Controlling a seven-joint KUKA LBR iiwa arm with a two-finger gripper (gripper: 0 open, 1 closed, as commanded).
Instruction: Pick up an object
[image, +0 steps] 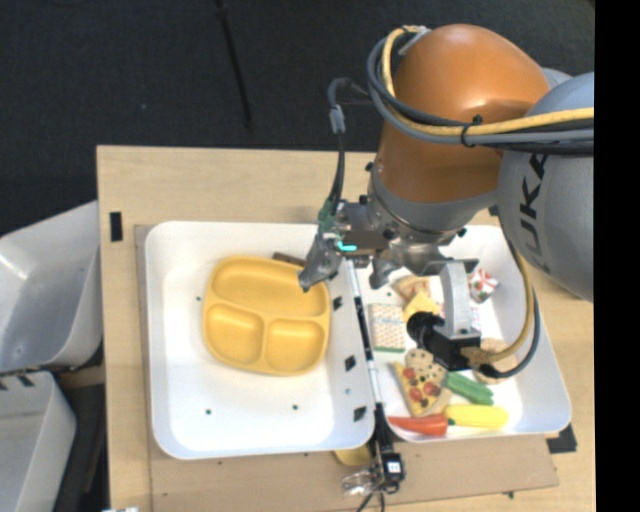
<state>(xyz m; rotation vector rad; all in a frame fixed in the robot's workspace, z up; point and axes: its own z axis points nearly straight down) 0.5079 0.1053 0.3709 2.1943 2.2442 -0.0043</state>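
Observation:
A yellow divided plate (262, 318) lies in the left bin (180, 400). My gripper (318, 270) hangs over the plate's upper right rim, close to the wall between the two bins. A small dark brown piece (287, 258) lies just behind that rim, left of the gripper. The large orange wrist above hides the gripper's upper part.
The right bin (540, 390) holds several toy foods: a pizza slice (422, 385), a green piece (468, 388), a yellow piece (478, 417), a red pepper (420, 425), a pale checked card (388, 327) and a red-and-white item (485, 285).

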